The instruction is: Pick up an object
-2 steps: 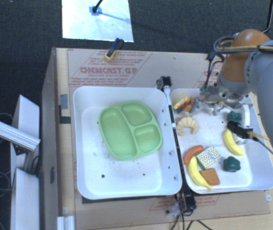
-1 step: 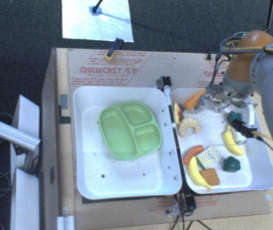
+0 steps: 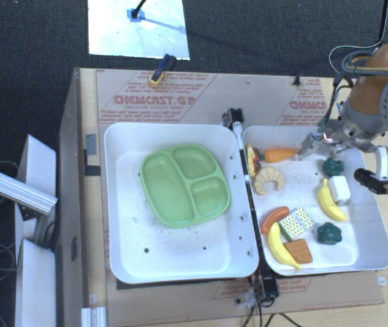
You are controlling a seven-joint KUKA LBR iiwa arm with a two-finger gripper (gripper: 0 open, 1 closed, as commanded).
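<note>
Gripper (image 3: 325, 140) hovers at the right bin's (image 3: 378, 251) back edge, finger state impossible to tell.
Nearest, the carrot (image 3: 280, 155): probably light, rigid, slippery plastic; grip across its thick middle.

- Light is even and fairly bright, falling from above; the two white bins (image 3: 180, 264) come out clean, not blown out.
- Shadows are soft and short, hugging the green tray (image 3: 184, 186) and the toy food.
- A pale sheet (image 3: 138, 19) on the dark floor glares with a washed-out sheen.
- The dark floor loses nearly all detail.
- Overall sharpness is modest, with small items soft; the arm (image 3: 378, 94) at the right looks slightly blurred.
</note>
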